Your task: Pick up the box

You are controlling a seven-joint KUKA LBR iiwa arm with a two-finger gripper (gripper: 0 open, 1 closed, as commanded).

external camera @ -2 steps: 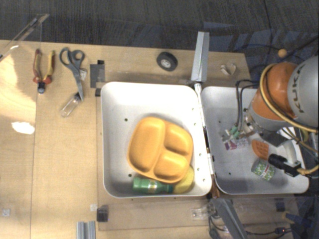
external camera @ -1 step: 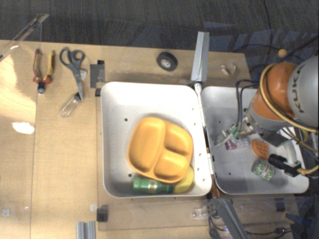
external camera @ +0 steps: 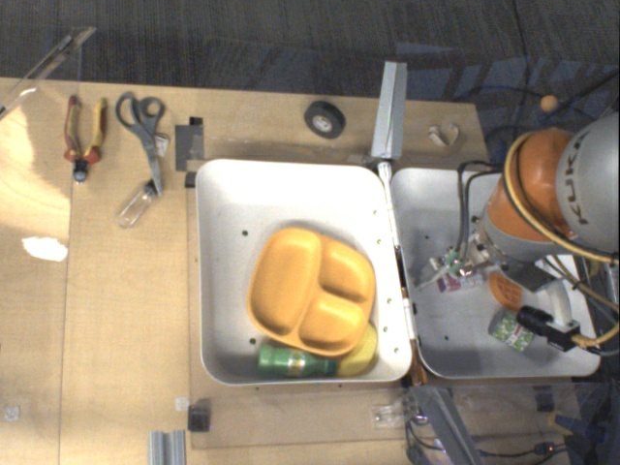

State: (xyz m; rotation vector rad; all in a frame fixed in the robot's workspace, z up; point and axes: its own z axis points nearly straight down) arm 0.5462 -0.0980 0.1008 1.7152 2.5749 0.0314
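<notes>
A small green and white box lies in the right bin, near its front right corner. The arm reaches in from the right, its orange band above the bin. My gripper hangs low over the middle of that bin, left of the box and apart from it. A small green and purple item sits right at the gripper's tip; I cannot tell whether it is held. An orange round thing lies between the gripper and the box.
The left bin holds an orange divided plate, a green can and a yellow fruit at its front. Scissors, pliers and a tape roll lie on the bench behind. Black cables trail past the box.
</notes>
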